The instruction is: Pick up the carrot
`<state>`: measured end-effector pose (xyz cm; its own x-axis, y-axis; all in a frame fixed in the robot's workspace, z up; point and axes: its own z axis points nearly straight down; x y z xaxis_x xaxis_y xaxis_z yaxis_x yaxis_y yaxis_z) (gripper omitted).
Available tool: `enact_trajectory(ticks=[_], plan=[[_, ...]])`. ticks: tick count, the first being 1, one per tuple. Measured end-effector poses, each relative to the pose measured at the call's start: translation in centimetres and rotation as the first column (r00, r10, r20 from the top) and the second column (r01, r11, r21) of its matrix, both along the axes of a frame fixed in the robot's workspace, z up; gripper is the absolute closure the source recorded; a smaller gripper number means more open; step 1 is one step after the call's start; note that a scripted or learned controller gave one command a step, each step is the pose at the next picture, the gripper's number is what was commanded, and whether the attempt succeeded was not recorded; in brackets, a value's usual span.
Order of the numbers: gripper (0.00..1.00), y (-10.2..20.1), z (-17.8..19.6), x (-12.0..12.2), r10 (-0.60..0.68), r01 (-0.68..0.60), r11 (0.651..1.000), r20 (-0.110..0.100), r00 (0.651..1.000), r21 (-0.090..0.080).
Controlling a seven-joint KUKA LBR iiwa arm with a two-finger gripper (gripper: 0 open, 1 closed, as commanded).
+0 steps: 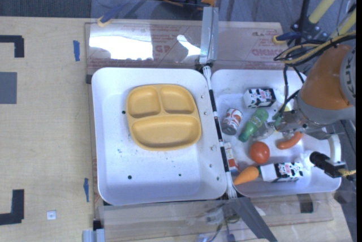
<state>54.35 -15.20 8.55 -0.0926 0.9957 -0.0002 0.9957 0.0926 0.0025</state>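
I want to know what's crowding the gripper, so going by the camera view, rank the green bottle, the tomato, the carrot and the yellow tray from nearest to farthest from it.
From the gripper:
1. Green bottle, just left of it.
2. Tomato, lower left.
3. Carrot, at the right bin's lower left corner.
4. Yellow tray, in the left bin.

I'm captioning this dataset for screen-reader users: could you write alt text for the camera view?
A grey and orange robot arm reaches into the right bin above an orange-red sausage-shaped item; the carrot lies apart at the bin's front edge. The left bin holds a yellow divided tray.
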Motion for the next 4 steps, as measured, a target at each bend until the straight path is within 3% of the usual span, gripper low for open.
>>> enact_trajectory(ticks=[1, 2, 3, 4], plan=[[0.0, 3.3, 0.1, -5.6, 0.017, -0.017, 1.0, 0.0, 1.0, 0.001], [1.0, 3.2, 1.0, -5.3, 0.016, -0.016, 1.0, 0.007, 1.0, -0.002], [1.0, 6.9, 15.9, -6.3, 0.142, -0.142, 0.99, -0.003, 0.99, 0.0], [1.0, 7.2, 14.4, -6.3, 0.489, -0.489, 0.872, -0.005, 0.872, 0.003]])
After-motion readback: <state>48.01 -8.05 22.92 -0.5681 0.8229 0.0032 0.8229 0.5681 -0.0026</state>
